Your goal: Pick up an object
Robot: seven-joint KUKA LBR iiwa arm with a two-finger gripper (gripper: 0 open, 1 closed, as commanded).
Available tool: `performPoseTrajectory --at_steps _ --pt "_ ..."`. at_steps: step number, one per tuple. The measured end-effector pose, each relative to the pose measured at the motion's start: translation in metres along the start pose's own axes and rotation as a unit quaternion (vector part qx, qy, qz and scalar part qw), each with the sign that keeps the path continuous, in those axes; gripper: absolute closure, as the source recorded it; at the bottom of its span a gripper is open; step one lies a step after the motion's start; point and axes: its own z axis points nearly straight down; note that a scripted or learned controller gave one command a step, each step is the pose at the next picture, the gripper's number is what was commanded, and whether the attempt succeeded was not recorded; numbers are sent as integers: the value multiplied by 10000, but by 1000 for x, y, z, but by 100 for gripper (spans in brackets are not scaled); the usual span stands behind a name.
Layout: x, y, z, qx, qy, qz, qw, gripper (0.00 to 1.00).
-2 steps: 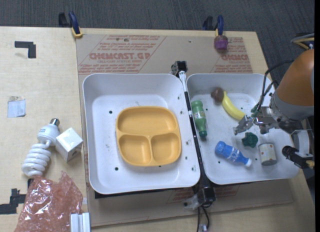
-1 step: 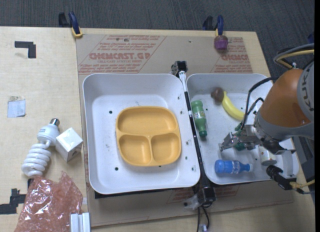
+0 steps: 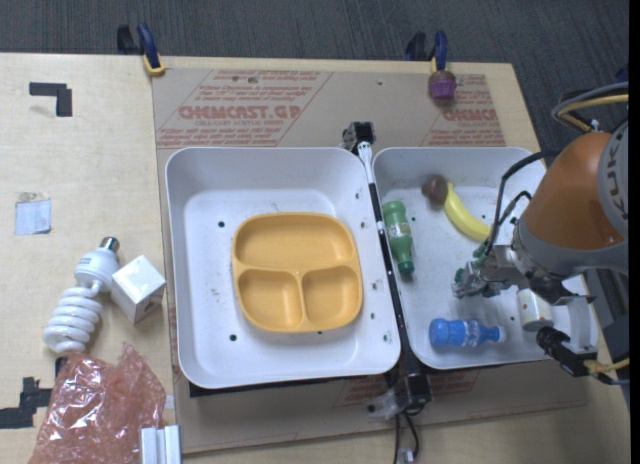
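Your claw [image 3: 472, 280] sits low in the right bin [image 3: 415, 167], roughly mid-bin, w/ the grey arm and its orange band coming in from the right. Whether the claw is apart or together, you can't tell from this angle: the tip is a small dark tangle seen from above. Nothing is visibly caught in it, so don't count anything as held.

Nearest candidate is the blue bottle [image 3: 463, 333]. It lies just below the claw in the view, toward the bin's near wall, close but apart from it. Long axis runs left-right across the view, cap end pointing right toward the arm. To take it you'd want the claw to close across the short width, i.e. along the near-far direction.

Other options in the same bin:
- green bottle [image 3: 398, 236], left of the claw, near the divider side, long axis approx. near-far w/ a slight tilt.
- banana [image 3: 462, 215], above the claw in the view, curved, running diagonally.
- small brown round item [image 3: 434, 188], touching or just beside the banana's upper end; can't tell which.

The left bin [image 3: 190, 182] holds a yellow divided tray [image 3: 297, 272], well apart from the claw.

My read: blue bottle is the shortest move, a small shift toward the near wall, then down.
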Motion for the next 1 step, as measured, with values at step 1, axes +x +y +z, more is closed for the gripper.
performPoseTrajectory --at_steps 1 --pt "75 -5 -110 1 -1 -16 10000 100"
